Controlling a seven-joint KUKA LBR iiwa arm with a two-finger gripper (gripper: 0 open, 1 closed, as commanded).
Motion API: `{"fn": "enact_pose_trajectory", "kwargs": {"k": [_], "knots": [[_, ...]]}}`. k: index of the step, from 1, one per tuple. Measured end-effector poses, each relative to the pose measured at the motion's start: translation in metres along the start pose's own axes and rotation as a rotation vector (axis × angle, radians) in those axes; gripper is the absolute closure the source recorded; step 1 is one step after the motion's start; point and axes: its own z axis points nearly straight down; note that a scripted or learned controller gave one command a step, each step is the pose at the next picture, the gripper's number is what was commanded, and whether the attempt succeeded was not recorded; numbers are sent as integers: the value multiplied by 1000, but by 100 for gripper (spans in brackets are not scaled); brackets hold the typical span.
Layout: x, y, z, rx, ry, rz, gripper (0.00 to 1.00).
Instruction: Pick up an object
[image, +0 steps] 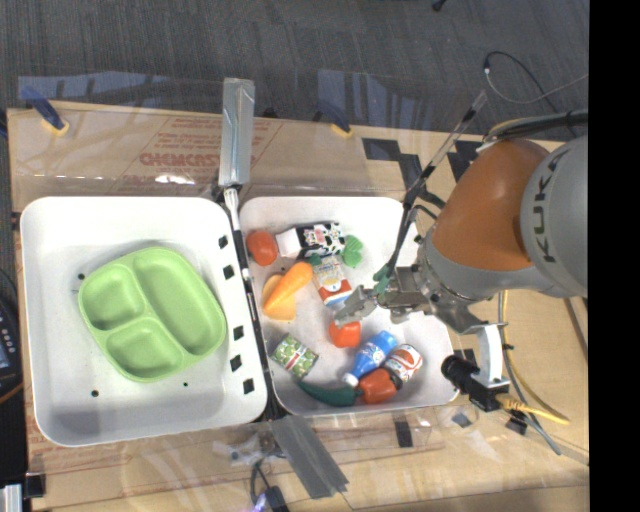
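End effector (352, 308) apparently touches red object (346, 333) just below.

Your grey arm (520, 225) with its orange band reaches in over the right-hand white bin (420, 215), the two-finger gripper (350, 310) low inside it.

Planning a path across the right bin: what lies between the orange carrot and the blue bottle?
In the camera view, a small red object sits between the carrot and the blue bottle, with the gripper right above it.

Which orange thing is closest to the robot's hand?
The small orange-red piece, right under the hand. The orange ball and the carrot-like wedge lie farther left.
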Motion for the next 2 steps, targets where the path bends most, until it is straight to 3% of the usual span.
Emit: {"fn": "enact_pose_trajectory", "kwargs": {"k": [1, 2], "knots": [[-23, 44, 138, -3, 0, 146, 0], [-64, 90, 73, -5, -2, -151, 0]]}}
